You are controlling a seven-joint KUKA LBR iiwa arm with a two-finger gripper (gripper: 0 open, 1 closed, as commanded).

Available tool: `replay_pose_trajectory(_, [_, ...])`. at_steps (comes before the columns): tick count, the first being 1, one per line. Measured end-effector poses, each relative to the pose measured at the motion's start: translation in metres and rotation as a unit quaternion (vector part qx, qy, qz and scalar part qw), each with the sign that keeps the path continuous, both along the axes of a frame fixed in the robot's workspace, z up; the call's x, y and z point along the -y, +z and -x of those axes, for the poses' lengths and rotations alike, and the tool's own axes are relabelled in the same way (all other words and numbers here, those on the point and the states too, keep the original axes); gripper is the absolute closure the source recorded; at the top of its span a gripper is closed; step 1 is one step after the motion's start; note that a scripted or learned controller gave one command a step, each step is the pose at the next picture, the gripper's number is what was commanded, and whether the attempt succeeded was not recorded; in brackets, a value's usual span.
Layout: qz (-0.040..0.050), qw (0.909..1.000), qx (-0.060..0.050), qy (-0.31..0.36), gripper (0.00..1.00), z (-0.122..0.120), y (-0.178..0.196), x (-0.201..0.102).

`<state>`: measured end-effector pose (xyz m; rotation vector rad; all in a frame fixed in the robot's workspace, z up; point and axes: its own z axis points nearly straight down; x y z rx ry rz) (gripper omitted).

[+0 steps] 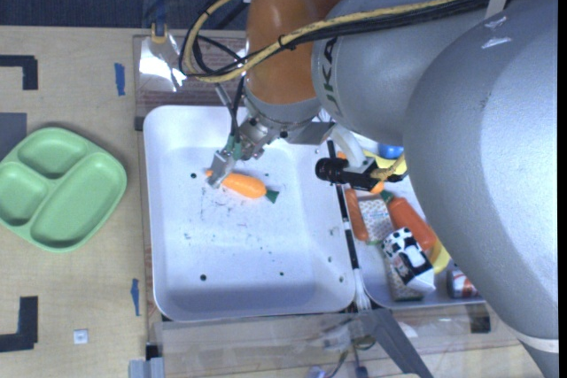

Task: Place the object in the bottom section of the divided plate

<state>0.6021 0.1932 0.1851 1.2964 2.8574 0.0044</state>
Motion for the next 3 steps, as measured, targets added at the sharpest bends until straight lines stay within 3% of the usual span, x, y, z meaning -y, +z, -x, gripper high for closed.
replay_pose_trajectory(3, [0.0, 1.0, 0.0, 0.0, 0.0, 0.0, 0.0, 0.0])
